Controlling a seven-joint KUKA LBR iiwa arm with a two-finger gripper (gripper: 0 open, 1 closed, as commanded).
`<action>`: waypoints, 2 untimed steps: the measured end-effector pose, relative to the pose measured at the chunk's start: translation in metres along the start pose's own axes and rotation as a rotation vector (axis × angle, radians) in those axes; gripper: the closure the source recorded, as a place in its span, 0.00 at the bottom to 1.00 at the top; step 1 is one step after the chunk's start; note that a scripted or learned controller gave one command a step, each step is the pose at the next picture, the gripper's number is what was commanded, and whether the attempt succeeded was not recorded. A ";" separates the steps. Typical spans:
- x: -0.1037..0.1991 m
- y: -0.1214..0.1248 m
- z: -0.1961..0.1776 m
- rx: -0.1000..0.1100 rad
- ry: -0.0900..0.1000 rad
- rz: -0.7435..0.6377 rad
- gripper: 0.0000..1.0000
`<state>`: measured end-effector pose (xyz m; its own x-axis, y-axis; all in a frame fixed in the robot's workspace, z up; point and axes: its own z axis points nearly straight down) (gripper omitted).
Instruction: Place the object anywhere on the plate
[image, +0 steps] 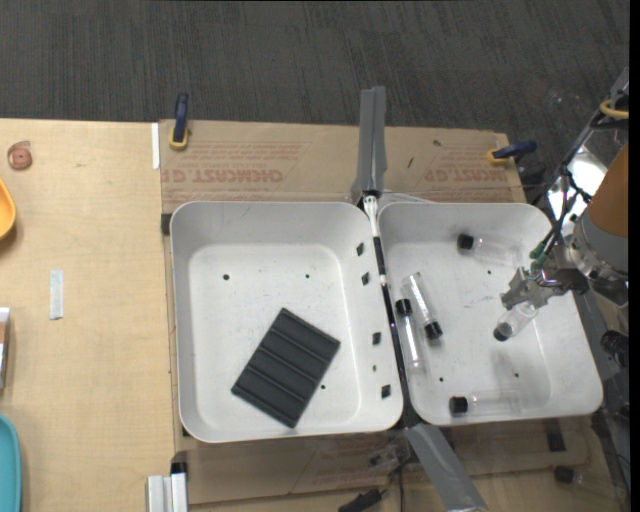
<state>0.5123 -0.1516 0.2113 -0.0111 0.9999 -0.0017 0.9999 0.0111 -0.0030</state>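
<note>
The gripper (527, 298) hangs near the right bin's (590, 400) right edge, seemingly clamping a clear tube (512, 322); the dark plate (287, 366) sits well apart in the left bin (200, 300).

One fixed camera looks down at a slant from above on both white bins (185, 330), fairly distant.

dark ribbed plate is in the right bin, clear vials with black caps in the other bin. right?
Not quite. The camera view shows the dark ribbed plate lying in the left bin; the clear vials with black caps are in the right bin, where the gripper hangs.
</note>
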 end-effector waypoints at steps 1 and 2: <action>0.061 0.056 0.020 -0.002 0.000 -0.350 1.00; 0.122 0.148 -0.038 -0.002 -0.001 -0.058 1.00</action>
<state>0.6590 -0.0275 0.2489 -0.0691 0.9976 -0.0027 0.9976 0.0691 -0.0010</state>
